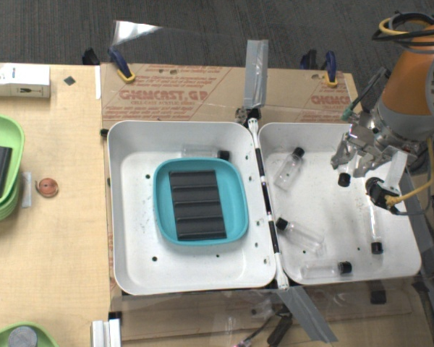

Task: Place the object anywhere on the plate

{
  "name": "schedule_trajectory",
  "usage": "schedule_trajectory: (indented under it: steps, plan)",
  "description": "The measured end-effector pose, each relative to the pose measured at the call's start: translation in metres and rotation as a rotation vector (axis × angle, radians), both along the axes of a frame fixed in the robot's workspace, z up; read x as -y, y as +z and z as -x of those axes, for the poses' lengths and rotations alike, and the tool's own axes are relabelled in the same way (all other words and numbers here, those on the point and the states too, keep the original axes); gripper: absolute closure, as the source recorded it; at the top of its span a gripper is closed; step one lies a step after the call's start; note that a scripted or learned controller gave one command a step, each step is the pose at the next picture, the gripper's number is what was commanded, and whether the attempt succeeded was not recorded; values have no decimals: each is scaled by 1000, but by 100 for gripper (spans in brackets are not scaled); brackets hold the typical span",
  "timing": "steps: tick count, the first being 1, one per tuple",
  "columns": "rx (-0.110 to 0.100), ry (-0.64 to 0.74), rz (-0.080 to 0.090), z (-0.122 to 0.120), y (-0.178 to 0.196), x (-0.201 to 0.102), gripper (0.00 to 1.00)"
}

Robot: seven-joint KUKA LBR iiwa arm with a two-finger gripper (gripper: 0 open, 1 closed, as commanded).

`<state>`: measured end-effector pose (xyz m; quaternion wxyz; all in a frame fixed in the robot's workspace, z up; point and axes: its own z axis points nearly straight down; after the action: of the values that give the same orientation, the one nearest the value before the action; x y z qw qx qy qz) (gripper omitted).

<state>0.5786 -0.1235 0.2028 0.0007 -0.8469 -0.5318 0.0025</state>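
Not much done yet from where I sit: the 2-finger gripper (345,166) hangs over the right white bin (325,266), and I can't tell its state. The clear plastic vials with black caps (288,166) lie in that bin; the teal square plate (235,186) in the left bin carries just a black ridged insert (197,204).

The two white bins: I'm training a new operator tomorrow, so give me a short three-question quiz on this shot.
1. True or false: the teal plate lies in the left bin.
2. What lies on the plate? A) a dark ridged block B) a clear vial C) a clamp
3. Fill in: the gripper hangs above the ____ bin, where clear vials lie.

Key: 1 true; 2 A, the dark ridged block; 3 right, the right bin.
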Motion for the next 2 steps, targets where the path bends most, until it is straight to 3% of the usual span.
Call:
schedule_trajectory:
  steps: [1, 2]
  plan:
    - [0, 48, -1, 51, 2, -111, 100]
    - [-1, 98, 0, 54, -13, -212, 100]
